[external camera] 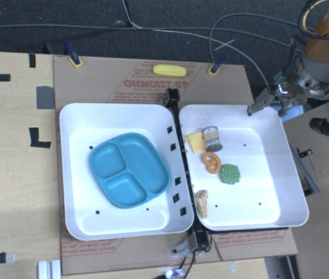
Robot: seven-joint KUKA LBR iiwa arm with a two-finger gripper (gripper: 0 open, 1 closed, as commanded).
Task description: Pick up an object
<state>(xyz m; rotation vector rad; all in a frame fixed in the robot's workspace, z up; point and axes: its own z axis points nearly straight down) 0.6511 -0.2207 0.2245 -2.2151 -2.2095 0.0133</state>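
The claw (263, 105) hung at the right bin's (281, 173) far corner, above the rim; whether it was released or clenched, I couldn't tell. Nothing sat in it. Targets lay well apart from it by the divider: can (211, 138), cheese (195, 142), pretzel (212, 163), green ball (229, 174). Best bet looked like the ball: it stood clear of its neighbours, so come straight down over it.

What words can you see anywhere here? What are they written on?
Red print on the cardboard sheet behind the bins: too blurred to read for sure.
Red print along the cardboard's front edge: too small to read.
Label on the small can in the right bin: too small to read.
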